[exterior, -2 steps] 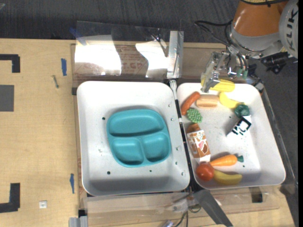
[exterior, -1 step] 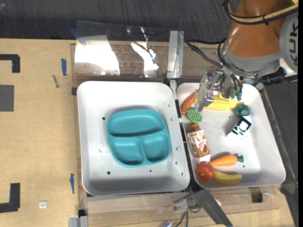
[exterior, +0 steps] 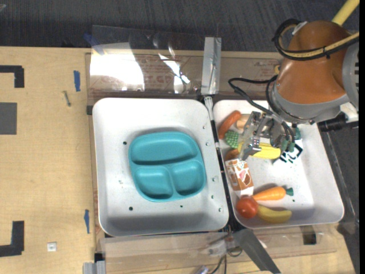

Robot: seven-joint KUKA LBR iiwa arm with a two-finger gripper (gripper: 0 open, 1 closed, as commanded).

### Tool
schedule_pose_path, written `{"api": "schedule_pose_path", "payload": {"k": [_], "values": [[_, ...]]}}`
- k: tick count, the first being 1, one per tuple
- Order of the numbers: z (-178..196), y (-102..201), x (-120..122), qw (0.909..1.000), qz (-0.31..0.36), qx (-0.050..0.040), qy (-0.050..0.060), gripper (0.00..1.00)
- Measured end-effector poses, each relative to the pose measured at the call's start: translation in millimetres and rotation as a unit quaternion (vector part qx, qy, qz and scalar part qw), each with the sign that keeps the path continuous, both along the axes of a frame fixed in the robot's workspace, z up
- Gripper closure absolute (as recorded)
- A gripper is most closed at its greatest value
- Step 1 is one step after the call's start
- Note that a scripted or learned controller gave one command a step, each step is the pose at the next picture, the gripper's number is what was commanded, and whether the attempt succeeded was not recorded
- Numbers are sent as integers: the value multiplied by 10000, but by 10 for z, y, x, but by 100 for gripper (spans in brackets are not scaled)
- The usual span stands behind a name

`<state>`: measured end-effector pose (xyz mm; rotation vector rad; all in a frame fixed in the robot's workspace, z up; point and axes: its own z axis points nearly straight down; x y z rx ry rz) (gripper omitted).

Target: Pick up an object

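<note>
your arm (exterior: 311, 56), grey with an orange band, reaches in from the right and hangs over the right bin (exterior: 325, 170), its gripper (exterior: 263, 138) low among the toy food. you cannot tell from this angle whether the gripper is open or closed; a yellow piece (exterior: 267, 151) lies right at its tip, but nothing is plainly shown between its parts.

no brand or writing can be read anywhere; the small white and orange carton (exterior: 240, 174) near the bin's left wall carries a printed pattern too small to make out.

the right bin holds the clutter you may pick from: a reddish sausage (exterior: 229, 121) at the upper left corner, a green studded piece (exterior: 232, 138) just below it, the carton under that, then a red tomato (exterior: 247, 208) touching a yellow banana (exterior: 274, 213) at the front edge, with an orange carrot (exterior: 270, 194) just above the banana. a teal and white item (exterior: 292, 151) sits beside the yellow piece, partly hidden by the gripper.

the left bin (exterior: 108, 153) holds a teal divided plate (exterior: 167, 164) with three compartments, resting near its middle.

both bins sit side by side on the tan bench (exterior: 40, 170), which bears black corner marks and bits of blue tape.
</note>
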<state>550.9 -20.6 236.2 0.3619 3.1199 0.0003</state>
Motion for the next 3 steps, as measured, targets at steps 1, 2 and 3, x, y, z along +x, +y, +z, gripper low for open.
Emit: {"api": "schedule_pose_path", "payload": {"k": [1,2,3], "values": [[120,6,22,10000,6,-1,-45,100],[115,6,21,10000,6,-2,-40,0],[-533,28,-438,10000,7,2,17,0]]}}
